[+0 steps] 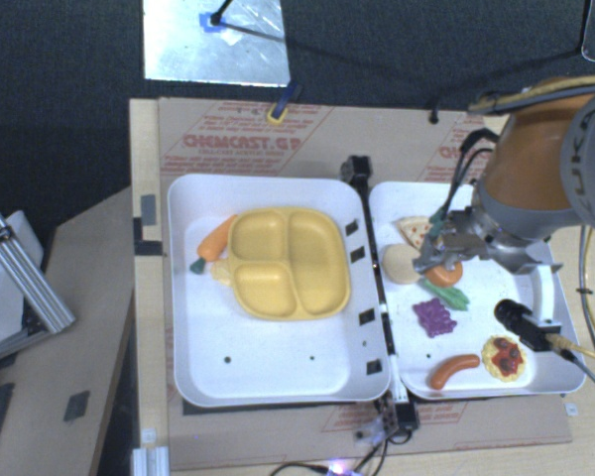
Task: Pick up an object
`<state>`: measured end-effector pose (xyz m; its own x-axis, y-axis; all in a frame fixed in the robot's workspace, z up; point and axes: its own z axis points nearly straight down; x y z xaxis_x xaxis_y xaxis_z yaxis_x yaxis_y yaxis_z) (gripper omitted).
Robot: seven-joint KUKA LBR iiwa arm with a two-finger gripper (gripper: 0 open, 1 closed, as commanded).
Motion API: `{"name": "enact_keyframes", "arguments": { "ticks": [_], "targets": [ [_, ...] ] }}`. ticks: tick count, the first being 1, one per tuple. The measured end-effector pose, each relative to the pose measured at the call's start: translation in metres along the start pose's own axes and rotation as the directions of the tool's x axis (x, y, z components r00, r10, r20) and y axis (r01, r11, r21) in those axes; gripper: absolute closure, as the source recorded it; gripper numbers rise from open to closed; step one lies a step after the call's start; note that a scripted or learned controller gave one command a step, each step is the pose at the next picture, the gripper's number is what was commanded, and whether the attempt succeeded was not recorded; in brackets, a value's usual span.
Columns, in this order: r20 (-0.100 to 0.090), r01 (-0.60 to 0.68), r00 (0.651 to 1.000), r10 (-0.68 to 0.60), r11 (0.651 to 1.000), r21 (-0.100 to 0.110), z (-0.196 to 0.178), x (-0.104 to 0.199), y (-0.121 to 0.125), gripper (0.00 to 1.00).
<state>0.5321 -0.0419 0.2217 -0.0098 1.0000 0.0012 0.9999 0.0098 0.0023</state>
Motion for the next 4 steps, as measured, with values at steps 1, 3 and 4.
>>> {"name": "enact_keyframes", "arguments": {
  "ticks": [1, 3, 4],
  "targets": [
    [0.000, 0.000, 1.000, 0.000, 1.000, 0.001, -0.006, 0.058, 0.005, 1.00],
    [0.000, -0.007, 1.000, 0.007, 1.000, 0.000, -0.012, 0.115, -0.007, 1.00],
    [0.002, -0.006, 1.000, 0.006, 1.000, 0.001, -0.003, 0.115, 0.002, 1.00]
  ]
}}
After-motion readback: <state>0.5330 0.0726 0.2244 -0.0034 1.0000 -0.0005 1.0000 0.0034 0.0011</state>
